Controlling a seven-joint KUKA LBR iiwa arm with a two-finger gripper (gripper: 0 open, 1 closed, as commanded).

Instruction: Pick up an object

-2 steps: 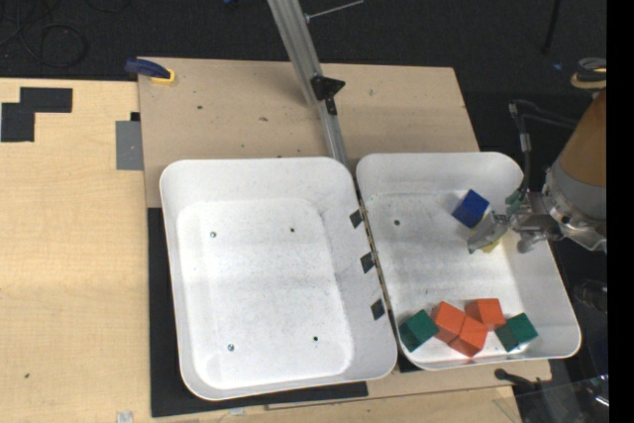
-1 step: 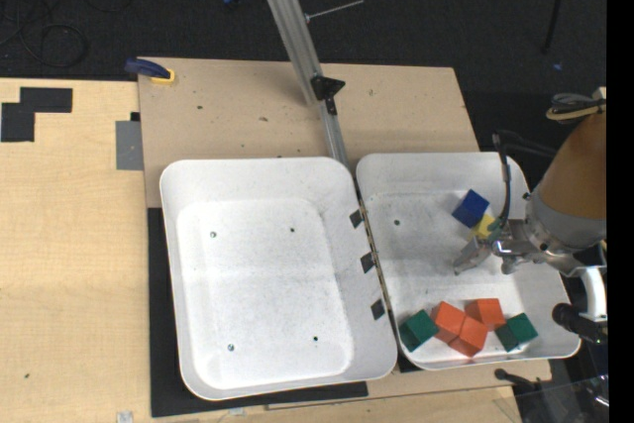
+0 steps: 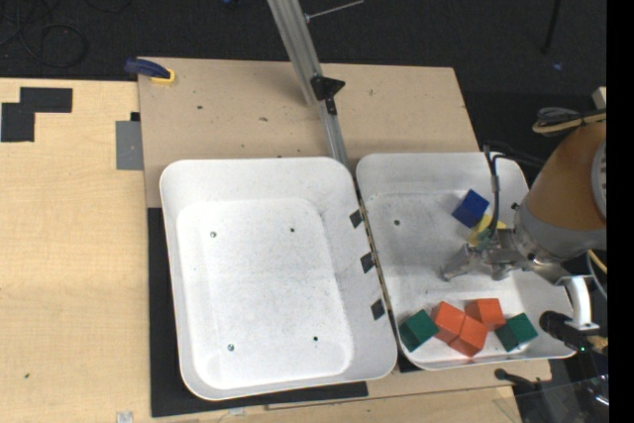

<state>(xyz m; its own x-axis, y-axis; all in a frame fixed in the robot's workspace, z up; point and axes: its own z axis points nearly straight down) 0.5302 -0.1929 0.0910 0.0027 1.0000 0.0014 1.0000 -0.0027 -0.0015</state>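
Note:
My gripper [image 3: 477, 258] reaches into the right bin [image 3: 416, 175] from the right, low over its floor near the middle. A blue block [image 3: 472, 207] lies just behind it, apart from it. A small yellow piece [image 3: 483, 231] shows right at the gripper's upper edge, partly hidden by it. At the bin's front edge lie three orange blocks [image 3: 464, 324] in a cluster, with a green block [image 3: 418, 328] on their left and another green block [image 3: 515, 332] on their right.
The left bin [image 3: 188, 183] sits beside the right one, joined by black clips [image 3: 367, 263]. A slanted aluminium rail [image 3: 297, 35] rises behind the bins. The arm's orange band [image 3: 570, 183] overhangs the right bin's right rim.

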